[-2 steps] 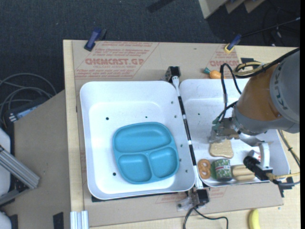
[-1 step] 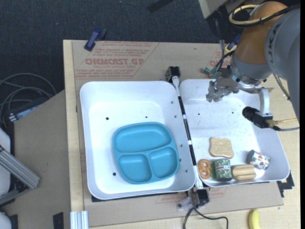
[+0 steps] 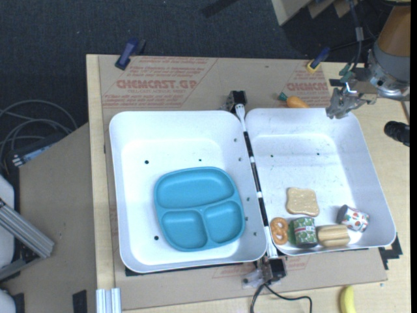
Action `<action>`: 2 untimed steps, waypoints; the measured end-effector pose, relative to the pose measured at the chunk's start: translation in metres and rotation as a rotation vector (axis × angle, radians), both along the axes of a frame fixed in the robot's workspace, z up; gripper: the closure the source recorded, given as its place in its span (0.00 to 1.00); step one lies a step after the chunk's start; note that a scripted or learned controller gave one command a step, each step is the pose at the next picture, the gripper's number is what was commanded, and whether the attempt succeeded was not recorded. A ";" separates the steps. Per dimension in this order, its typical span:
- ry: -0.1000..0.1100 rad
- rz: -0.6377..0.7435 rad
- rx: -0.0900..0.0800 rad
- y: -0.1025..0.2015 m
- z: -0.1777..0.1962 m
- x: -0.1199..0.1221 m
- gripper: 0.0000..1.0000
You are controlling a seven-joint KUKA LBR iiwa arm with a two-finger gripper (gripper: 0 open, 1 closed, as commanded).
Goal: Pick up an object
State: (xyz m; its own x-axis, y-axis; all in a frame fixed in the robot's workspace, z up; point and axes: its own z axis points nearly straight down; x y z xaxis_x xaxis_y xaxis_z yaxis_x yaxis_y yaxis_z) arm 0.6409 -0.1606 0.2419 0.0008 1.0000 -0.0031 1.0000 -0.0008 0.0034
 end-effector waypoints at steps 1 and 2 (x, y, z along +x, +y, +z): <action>0.005 0.001 0.003 0.028 0.004 -0.051 1.00; 0.005 0.002 0.004 0.072 0.002 -0.079 1.00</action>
